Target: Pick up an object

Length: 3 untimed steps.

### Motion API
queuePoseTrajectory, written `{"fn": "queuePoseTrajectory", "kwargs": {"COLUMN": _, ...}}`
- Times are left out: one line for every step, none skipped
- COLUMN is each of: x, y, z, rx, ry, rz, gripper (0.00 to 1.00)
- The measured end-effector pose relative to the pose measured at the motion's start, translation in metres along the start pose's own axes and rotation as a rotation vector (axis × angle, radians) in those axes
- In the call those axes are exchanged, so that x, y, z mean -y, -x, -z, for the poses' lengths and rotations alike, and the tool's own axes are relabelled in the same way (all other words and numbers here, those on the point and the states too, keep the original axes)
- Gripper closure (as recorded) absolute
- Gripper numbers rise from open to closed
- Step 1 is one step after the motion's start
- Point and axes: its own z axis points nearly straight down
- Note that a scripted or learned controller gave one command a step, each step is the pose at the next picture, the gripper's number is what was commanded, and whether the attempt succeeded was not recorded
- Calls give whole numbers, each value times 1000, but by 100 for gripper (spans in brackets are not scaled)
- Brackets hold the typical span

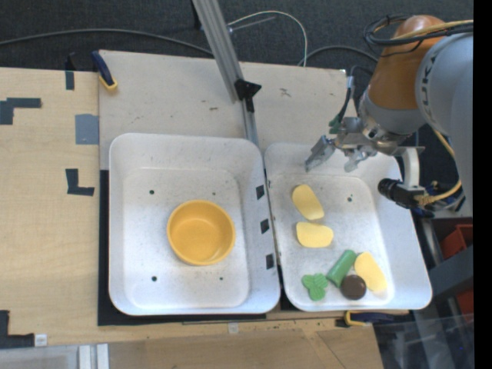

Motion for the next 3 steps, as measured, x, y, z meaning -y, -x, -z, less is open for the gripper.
{"fn": "queuePoseTrajectory", "kwargs": {"x": 0, "y": 0, "z": 0, "rx": 0, "ry": 0, "rz": 0, "gripper": 0}}
{"fn": "queuePoseTrajectory", "kwargs": {"x": -3, "y": 0, "z": -64, "rx": 1, "ry": -6, "rz": -1, "gripper": 0}}
{"fn": "queuePoseTrajectory", "kwargs": {"x": -3, "y": -1, "z": -112, "rx": 2, "ry": 0, "rz": 0, "gripper": 0}}
